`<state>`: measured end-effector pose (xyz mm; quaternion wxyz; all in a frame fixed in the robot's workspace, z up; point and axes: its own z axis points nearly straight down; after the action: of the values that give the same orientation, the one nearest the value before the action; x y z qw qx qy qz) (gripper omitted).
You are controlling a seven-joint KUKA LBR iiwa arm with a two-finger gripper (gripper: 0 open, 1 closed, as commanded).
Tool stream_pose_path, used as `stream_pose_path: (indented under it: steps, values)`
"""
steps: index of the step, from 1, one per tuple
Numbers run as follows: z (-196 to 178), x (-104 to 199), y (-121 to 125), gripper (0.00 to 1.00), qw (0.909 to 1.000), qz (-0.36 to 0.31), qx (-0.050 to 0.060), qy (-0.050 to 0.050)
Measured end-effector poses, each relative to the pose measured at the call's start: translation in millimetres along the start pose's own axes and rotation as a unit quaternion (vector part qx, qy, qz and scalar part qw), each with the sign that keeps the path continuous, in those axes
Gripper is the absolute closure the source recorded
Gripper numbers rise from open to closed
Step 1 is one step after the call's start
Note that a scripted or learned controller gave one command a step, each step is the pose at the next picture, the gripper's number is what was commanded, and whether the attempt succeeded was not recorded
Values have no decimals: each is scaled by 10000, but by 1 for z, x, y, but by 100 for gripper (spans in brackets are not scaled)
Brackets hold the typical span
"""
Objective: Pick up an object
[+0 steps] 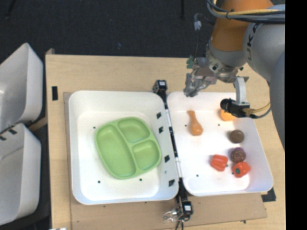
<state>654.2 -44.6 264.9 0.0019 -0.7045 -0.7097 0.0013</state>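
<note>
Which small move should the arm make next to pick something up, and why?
Probably move the gripper toward the camera and lower it over the orange squash-shaped toy. The gripper hovers above the far edge of the right bin, and that toy lies nearest, apart from the others.

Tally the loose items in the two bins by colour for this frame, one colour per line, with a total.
Green: 1, the divided plate, left bin
Tan-orange: 1, the drumstick-shaped piece
Yellow-orange: 1, the piece at the right bin's far edge
Brown: 1, the round piece
Dark maroon: 1, the round piece
Red: 2, the peppers
Total: 7
</note>
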Motion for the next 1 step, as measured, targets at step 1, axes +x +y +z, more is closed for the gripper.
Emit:
stream_pose_path:
  steps: [1]
  values:
    - [3, 62, 0, 100, 10000, -1, 1, 0]
